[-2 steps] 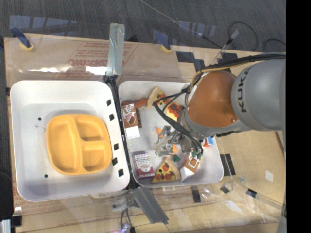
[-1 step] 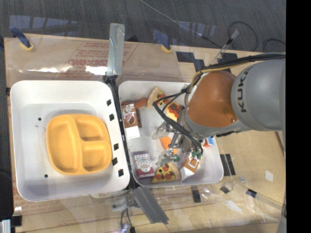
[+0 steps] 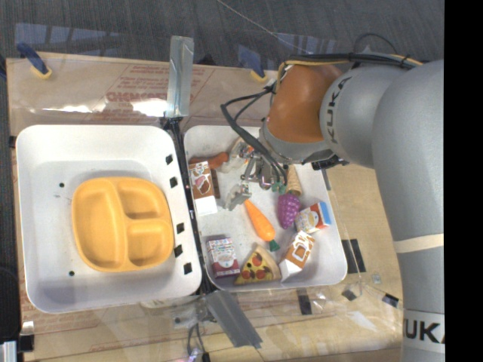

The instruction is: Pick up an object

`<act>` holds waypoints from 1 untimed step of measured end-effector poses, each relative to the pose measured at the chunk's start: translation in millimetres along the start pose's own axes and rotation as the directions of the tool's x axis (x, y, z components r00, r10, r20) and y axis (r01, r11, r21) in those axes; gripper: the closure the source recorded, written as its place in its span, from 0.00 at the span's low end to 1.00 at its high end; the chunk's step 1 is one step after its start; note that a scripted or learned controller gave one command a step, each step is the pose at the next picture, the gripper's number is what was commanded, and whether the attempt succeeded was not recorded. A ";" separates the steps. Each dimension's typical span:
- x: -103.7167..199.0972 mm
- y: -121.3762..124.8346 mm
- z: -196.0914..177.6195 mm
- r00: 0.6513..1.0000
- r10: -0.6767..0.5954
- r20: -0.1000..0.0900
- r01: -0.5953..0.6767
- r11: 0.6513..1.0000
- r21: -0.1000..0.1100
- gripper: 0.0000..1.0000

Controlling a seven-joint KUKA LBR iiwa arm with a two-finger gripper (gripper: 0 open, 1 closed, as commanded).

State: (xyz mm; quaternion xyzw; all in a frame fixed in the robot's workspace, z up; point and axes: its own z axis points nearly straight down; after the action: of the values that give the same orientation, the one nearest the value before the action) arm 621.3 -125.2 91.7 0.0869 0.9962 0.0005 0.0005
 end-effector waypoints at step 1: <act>74.5 17.6 -0.3 0.992 0.130 -0.001 -0.130 0.992 0.000 0.00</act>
State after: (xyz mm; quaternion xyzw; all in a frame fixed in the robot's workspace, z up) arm 551.0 -95.0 91.9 0.1516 0.9884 0.0004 -0.0003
